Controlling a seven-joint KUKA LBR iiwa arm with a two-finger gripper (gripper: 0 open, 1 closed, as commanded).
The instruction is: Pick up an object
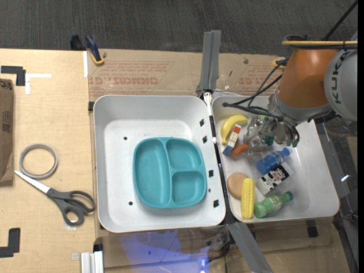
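In the right bin point(318, 169), near its upper left part, we see the pincer point(263, 136) hanging low among the toys, the arm point(310, 81) reaching in from the right with its orange band above the wrist. We cannot tell whether the pincer is released or clenched — the metal parts blur together with the clutter under them.

The candidates for picking lie close together: a banana point(232, 125) near the bin's upper left corner, a small bottle with a blue and red end point(232, 143) just beside it, something orange-red point(241, 149) below that, a blue piece point(267, 164) and a black-and-white box point(274, 178) toward the middle, then a tan round thing point(236, 184), a corn cob point(247, 198) and a green bottle point(273, 204) near the lower edge. The left bin point(108, 152) holds a teal divided plate point(169, 172).

We judge the step to be the descent onto a target, most likely something between the small bottle and the blue piece. The next move calls for closing squarely on 1 object and lifting straight up without dragging its neighbours.

What lies directly beneath the pincer is hidden by it, and the arm is cut off at the right edge. On the tabletop point(45, 107) to the left lie scissors point(60, 198) and a tape roll point(38, 160).
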